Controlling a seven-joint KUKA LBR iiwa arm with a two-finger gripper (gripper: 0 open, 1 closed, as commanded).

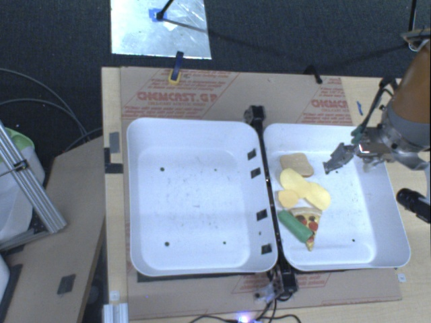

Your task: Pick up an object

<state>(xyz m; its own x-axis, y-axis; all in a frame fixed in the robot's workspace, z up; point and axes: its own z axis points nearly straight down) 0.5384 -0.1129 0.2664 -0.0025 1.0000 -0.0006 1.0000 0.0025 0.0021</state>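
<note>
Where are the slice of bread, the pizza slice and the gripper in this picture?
Slice of bread [297, 164], camera view, middle of its tan face.
Pizza slice [310, 222], camera view, on its topping.
Gripper [335, 161], camera view, at its dark fingertips over the right bin.

the bench [222, 89] is a printed board. two white bins, left bin [195, 194] and right bin [377, 241], sit touching side by side on it.
</note>
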